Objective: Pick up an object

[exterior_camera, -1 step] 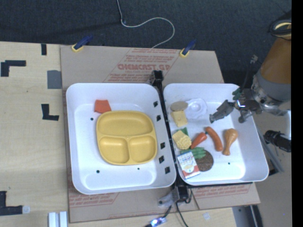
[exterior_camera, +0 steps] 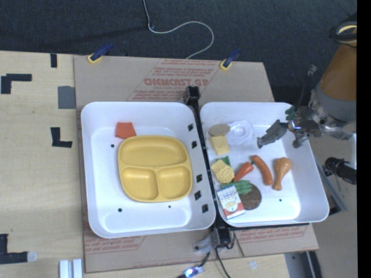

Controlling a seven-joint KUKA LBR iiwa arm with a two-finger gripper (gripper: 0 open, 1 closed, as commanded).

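- You see the gripper (exterior_camera: 277, 133) over the right bin (exterior_camera: 306, 213) near its far right corner, above bare floor; whether it is open or closed you cannot tell, and nothing shows in it
- Your nearest picks: sausage (exterior_camera: 262, 169) and drumstick (exterior_camera: 280, 171), mid-bin toward the right edge
- Along the left edge lie the cheese (exterior_camera: 219, 145), corn (exterior_camera: 222, 170), carrot (exterior_camera: 243, 170) and carton (exterior_camera: 229, 201), with a patty (exterior_camera: 251, 198) beside it
- In the left bin (exterior_camera: 98, 213) a yellow tray (exterior_camera: 155, 168) sits centred, an orange block (exterior_camera: 125, 130) at its far left corner
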